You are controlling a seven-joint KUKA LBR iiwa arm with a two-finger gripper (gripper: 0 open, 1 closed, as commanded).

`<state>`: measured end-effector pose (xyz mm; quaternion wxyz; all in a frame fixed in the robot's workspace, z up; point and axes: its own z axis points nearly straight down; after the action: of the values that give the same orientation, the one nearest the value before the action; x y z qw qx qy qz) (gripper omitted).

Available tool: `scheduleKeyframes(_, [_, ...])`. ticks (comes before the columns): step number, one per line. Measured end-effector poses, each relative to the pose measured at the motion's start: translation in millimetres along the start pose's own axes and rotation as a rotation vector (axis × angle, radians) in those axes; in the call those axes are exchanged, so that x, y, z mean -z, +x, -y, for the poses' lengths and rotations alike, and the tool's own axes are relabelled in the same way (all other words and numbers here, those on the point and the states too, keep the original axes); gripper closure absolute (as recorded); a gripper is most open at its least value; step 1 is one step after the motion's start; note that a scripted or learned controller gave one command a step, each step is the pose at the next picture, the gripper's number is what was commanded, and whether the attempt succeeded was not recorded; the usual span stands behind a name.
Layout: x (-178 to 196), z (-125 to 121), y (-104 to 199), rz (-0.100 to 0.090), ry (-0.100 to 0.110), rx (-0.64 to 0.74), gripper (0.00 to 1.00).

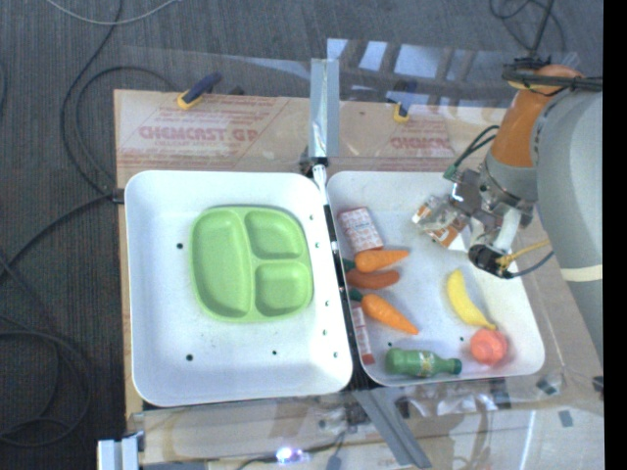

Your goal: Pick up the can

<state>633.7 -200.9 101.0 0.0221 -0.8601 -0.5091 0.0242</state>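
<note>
The arm (573,184) is cut off by the right edge, so only its wrist end and orange band show. The gripper (460,213) is a small dark cluster low in the right bin (524,355); its state cannot be read. The label on the can (360,229) is too small to read. The tabletop (235,135) printing is faint and partly covered by both bins.

Dark grey carpet floor (59,86) with loose cables (83,62) surrounds the table (225,130); yellow-blue clamps (199,89) grip its far edge.
</note>
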Motion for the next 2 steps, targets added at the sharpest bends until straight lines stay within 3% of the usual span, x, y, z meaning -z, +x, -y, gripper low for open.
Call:
scheduleKeyframes(1, [138.9, 8.1, 54.7, -0.02, -0.058, -0.221, 1.0])
scheduleKeyframes(2, [122.8, 14.5, 63.2, -0.011, -0.046, -0.158, 1.0])
